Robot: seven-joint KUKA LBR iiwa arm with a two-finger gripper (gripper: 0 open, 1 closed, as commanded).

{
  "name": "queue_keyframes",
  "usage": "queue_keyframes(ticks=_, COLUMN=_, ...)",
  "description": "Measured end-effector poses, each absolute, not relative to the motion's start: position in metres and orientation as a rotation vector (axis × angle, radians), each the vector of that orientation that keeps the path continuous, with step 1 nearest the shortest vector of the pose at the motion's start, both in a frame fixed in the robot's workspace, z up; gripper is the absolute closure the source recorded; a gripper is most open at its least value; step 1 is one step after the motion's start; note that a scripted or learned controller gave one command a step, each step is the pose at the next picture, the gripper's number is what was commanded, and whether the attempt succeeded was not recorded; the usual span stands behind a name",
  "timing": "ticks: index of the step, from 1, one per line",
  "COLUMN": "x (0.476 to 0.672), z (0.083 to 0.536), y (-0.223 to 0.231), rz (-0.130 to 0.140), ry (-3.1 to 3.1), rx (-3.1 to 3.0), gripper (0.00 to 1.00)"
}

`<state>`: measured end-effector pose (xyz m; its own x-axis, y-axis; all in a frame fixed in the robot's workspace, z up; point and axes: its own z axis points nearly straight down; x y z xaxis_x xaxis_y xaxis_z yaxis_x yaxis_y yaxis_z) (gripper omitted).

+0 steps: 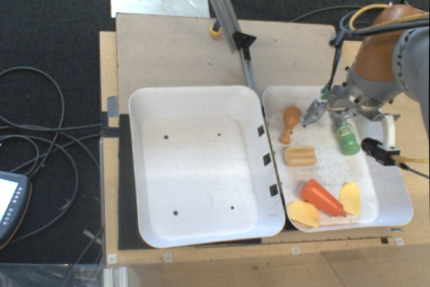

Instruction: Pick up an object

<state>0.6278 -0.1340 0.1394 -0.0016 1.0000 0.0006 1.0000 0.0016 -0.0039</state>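
My gripper [328, 116] hangs low over the back of the right bin [396, 201], and its jaws look open with nothing between them. One grey finger [313, 114] points toward a brown drumstick [290, 123] just to its left. A green bottle [347, 138] lies right under the wrist, its top partly hidden by the gripper. Nearer the front lie a tan bun [299, 156], an orange carrot [322, 197] and two yellow chips [350, 197] [304, 214].
The left bin [144, 111] sits beside the right one, their walls touching along the middle. A slanted grey pole [222, 0] crosses the back of the bench. Cables and a black plug [376, 150] trail from the wrist over the right bin's right side.
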Motion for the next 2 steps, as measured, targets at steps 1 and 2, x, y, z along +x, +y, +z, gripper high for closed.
queue_keyframes(ticks=1, x=0.627, z=0.088, y=-0.134, rz=0.003, ry=-2.221, rx=-2.218, gripper=0.0)
queue_keyframes(ticks=2, x=0.629, z=0.102, y=-0.134, rz=-0.004, ry=-2.224, rx=-2.223, gripper=1.0)
